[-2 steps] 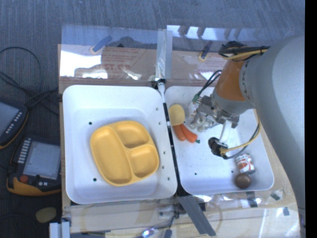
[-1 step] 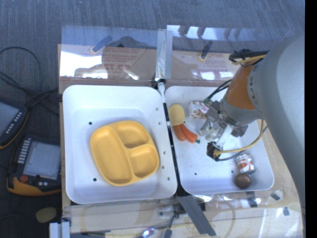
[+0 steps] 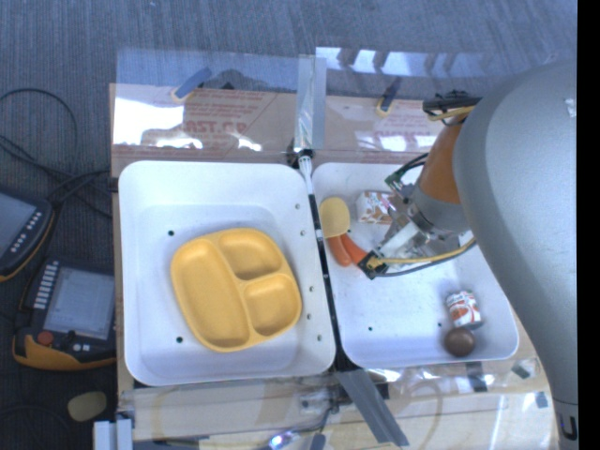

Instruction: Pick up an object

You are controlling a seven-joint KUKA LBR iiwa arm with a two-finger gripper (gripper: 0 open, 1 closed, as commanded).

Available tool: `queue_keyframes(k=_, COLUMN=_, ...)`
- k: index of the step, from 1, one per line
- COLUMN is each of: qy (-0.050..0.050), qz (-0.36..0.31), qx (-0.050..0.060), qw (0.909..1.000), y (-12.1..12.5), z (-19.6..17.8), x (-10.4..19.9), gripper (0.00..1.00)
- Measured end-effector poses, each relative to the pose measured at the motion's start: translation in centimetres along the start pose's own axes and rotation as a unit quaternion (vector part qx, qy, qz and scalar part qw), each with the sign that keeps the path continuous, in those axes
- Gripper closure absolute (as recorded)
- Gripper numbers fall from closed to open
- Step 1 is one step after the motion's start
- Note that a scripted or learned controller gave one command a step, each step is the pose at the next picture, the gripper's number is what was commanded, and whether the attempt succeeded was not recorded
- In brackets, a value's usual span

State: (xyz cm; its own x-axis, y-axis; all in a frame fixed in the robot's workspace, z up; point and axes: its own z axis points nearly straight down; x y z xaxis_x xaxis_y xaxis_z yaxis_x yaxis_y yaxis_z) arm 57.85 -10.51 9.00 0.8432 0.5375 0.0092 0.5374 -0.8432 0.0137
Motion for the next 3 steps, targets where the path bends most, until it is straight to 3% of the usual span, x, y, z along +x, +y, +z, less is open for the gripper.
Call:
queue_keyframes(k=1, qy=-0.002, qz=0.075, qx=0.0, qw=0.9972, y=-0.2, z=0.0, x=0.5, gripper=1.0)
queue_keyframes(k=2, qy=-0.01, qz=0.123, qx=0.006, qw=0.9924, y=-5.8, z=-9.0, x=9.2, gripper=1.0)
queue_keyframes(k=3, qy=-0.01, qz=0.12, qx=0.008, qw=0.9927, y=-5.3, z=-13.7, x=11.6, gripper=1.0)
